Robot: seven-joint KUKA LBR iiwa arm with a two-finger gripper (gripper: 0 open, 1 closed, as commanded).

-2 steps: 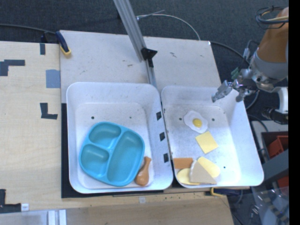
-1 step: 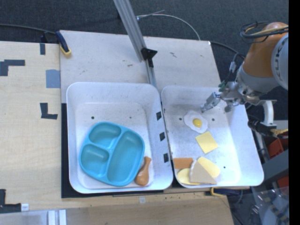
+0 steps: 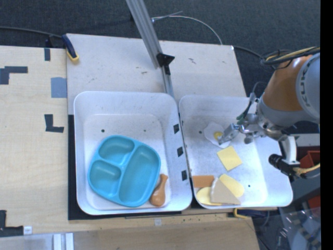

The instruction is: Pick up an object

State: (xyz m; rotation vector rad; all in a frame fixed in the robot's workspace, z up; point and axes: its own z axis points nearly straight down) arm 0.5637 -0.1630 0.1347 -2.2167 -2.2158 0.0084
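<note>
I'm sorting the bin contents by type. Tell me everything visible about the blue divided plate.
The blue divided plate is a glossy light-blue tray, plastic by its look, with rounded corners and three compartments: two small ones on its left, one long one on its right. It lies flat and turned at a slant in the left white bin, toward its near side. A tan drumstick-shaped toy lies against its lower right edge.

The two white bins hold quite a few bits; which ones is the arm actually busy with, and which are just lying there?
In play:
- gripper
- small pale piece at its tip
- right bin

Lying about:
- yellow square
- orange block
- yellow wedge
- blue divided tray
- brown drumstick toy
- left bin
</note>
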